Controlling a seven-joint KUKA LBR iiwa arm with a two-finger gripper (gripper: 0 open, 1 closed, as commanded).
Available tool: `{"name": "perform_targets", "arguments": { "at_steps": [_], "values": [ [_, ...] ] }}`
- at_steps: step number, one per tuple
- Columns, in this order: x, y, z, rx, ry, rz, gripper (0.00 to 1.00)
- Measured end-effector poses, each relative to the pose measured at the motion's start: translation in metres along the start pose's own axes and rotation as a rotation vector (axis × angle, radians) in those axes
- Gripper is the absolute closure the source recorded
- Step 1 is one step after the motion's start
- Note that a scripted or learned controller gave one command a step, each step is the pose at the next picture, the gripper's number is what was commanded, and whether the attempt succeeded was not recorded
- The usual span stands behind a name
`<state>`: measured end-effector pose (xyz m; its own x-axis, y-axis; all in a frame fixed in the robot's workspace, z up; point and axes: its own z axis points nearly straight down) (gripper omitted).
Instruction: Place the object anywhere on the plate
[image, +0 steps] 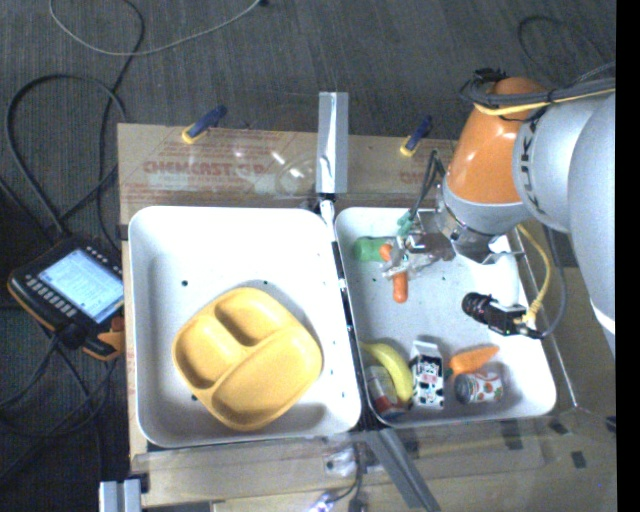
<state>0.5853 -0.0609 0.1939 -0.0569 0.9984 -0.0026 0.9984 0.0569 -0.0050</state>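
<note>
1 carrot (401, 288) upright-pointing, beneath end effector (404, 258).

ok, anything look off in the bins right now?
Nothing spilled or broken. The yellow plate sits askew in the left bin, with nothing on it. In the right bin, the banana, carton and can crowd the near edge. The gripper hangs over a small carrot.

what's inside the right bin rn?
Right bin holds a green item, small carrot, banana, milk carton, orange carrot, can. The gripper covers part of the upper area.
</note>
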Motion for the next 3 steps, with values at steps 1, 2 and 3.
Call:
{"name": "perform_targets", "arguments": {
  "at_steps": [1,2,3],
  "values": [
    [0.070,-0.008,0.003,0.000,0.002,-0.142,1.00],
    [0.128,-0.046,0.013,0.002,0.002,-0.144,1.00],
    [0.164,-0.094,0.010,0.003,0.001,-0.135,1.00]
  ]
}}
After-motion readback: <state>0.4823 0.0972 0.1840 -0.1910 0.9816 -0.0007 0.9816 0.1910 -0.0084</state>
